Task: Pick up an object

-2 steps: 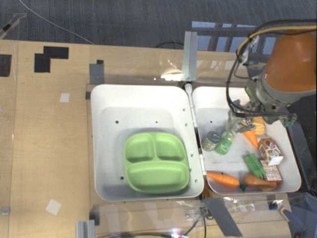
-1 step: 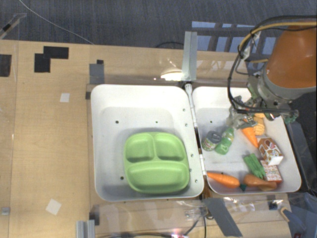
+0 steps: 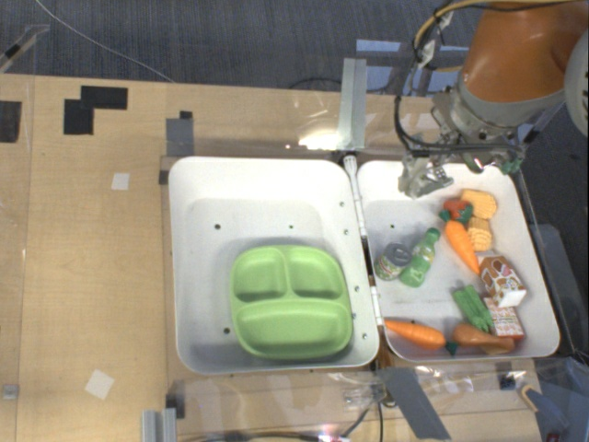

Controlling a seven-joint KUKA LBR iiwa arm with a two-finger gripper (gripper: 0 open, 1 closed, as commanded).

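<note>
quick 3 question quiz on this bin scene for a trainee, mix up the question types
1. True or false: the green divided plate lies in the right bin.
2. Which thing lies right beside the small tin can? A) green bottle B) milk carton C) corn cob
3. Fill in: the gripper hovers over the ___ bin's far end.

Key
1. False: it lies in the left bin.
2. A: the bottle lies tilted on the can's right side; the carton and corn cob lie further right.
3. Right: it hangs above that bin's far left corner, with nothing seen between its fingers.
</note>
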